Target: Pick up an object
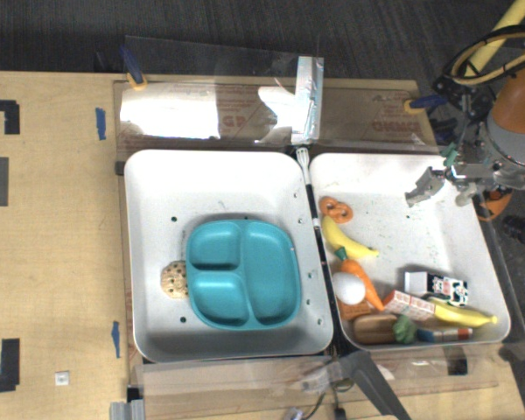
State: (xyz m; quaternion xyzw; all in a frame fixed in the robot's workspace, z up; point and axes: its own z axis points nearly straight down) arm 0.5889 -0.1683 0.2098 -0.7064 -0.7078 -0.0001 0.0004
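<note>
- Camera view: a pale wooden bench (44, 261) bears 2 shallow white bins side by side, with dark carpet beyond its far edge.
- The left bin (149, 191) holds a teal divided plate (242, 272) and a cookie (174, 279) touching its left rim.
- The right bin (394, 191) holds the graspable clutter along its near and left sides: a banana (346, 243), an orange pretzel (335, 208), a white egg (349, 290), a small carton (435, 284), and a long yellow piece (464, 317).
- The gripper (444, 185) hangs over the right bin's far right part, well apart from those items; its fingers stand spread with nothing between them.
</note>
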